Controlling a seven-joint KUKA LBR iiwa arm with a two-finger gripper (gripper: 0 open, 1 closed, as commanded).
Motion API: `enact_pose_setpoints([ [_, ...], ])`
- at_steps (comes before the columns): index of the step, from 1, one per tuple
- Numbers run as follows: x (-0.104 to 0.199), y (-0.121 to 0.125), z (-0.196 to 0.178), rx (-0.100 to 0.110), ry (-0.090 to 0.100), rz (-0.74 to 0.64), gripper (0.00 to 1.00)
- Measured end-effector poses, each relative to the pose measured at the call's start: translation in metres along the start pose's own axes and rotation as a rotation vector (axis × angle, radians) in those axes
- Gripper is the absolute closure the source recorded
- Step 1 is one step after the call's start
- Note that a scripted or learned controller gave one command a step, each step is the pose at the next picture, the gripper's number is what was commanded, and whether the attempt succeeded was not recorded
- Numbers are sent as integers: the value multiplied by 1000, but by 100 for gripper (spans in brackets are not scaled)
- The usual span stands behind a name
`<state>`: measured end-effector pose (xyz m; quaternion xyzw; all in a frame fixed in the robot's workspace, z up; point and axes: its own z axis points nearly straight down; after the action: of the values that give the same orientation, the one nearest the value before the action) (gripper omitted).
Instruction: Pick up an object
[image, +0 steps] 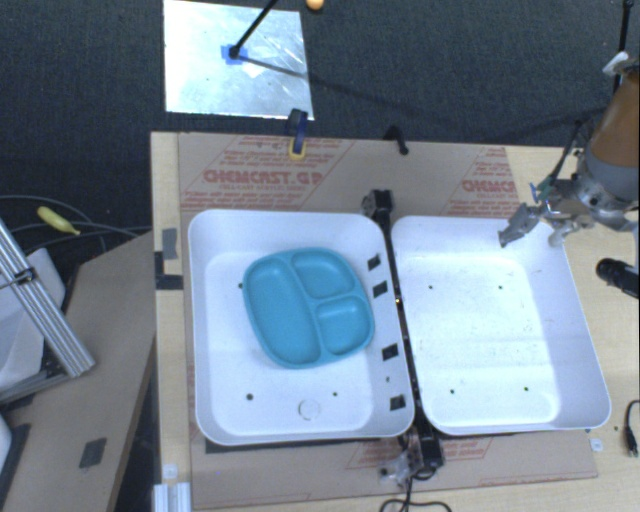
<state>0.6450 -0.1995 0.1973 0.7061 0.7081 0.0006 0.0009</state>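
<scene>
Blue divided plate (305, 305) in left bin (215, 300) | gripper (538, 226) spread, unladen, over right bin (575, 340)

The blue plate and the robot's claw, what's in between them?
In the camera view, between the blue divided plate and the gripper lie the black clips joining the bins and bare floor of the right bin.

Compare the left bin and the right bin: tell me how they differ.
The left bin holds a blue divided plate; the right bin shows just its white floor. The gripper hangs over the right bin's far rim, well away from the left bin. Both are shallow, white, similar in size, and sit side by side on the bench.
</scene>
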Motion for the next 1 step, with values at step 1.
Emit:
enact_pose_setpoints([
  [1,-8,-69,-33,1,0,4,0],
])
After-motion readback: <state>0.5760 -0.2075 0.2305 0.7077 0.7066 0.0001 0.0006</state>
